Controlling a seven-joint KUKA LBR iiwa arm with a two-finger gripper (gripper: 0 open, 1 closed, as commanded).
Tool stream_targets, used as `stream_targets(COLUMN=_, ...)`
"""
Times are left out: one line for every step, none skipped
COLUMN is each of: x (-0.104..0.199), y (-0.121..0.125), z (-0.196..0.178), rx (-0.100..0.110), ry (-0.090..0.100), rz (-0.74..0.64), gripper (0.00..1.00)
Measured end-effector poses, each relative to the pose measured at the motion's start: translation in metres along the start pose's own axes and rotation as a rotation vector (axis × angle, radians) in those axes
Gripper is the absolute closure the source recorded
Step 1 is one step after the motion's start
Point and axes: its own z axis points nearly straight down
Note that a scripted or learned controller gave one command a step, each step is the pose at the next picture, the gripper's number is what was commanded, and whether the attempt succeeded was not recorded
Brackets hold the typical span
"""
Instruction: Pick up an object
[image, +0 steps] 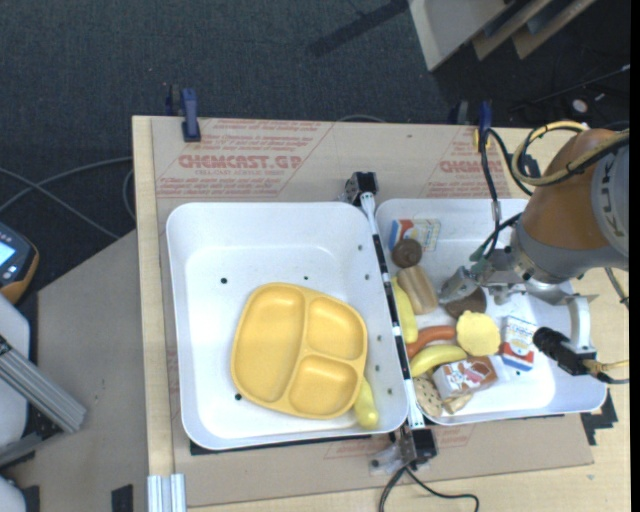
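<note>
Hovering over the right bin (575, 400), your gripper (478, 290), state unreadable, is nearing a brown item (466, 297); next you are needing a descent.

Dark grey carpet (90, 70) surrounds the wooden bench (250, 150), cables (60, 200) trailing left.

Two white bins (190, 300). One yellow plate (298, 348). Two bananas (438, 357). One hot dog (437, 334). One yellow ball (478, 333).
</note>
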Motion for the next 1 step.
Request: stream_targets(x=0.0042, y=-0.0423, z=0.0310, rx=0.012, ry=0.005, rz=0.000, gripper=0.00)
